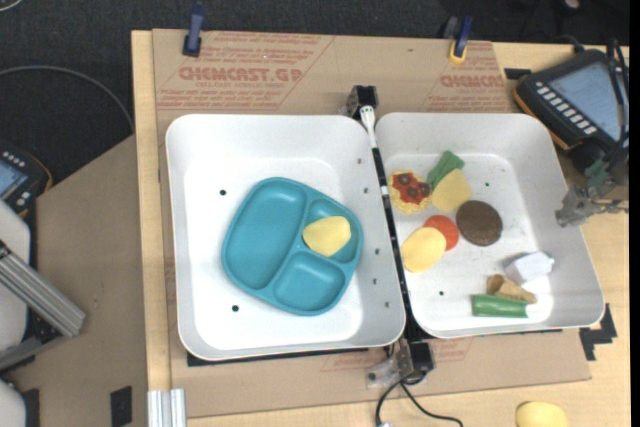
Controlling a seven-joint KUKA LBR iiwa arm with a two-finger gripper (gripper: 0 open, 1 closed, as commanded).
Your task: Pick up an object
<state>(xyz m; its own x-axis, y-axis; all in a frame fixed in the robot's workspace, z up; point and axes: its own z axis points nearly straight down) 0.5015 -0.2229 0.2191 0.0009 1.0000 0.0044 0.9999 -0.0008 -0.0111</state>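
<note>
The pincer (583, 198) hangs at the right bin's (560, 310) right rim, its opening too blurred to judge. Candidates for picking crowd that bin: a brown disc (480, 222), a green stick (499, 307). Toward the bench's left edge, a yellow piece (327, 235) rests in the blue tray (262, 245).

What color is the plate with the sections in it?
The plate is teal blue, seen clearly in the camera view.

The pincer (585, 197) sits blurred at the desk's right edge — its shape is too smeared to read. A yellow object (541, 414) is cut off by the bottom edge, kind unclear.
</note>
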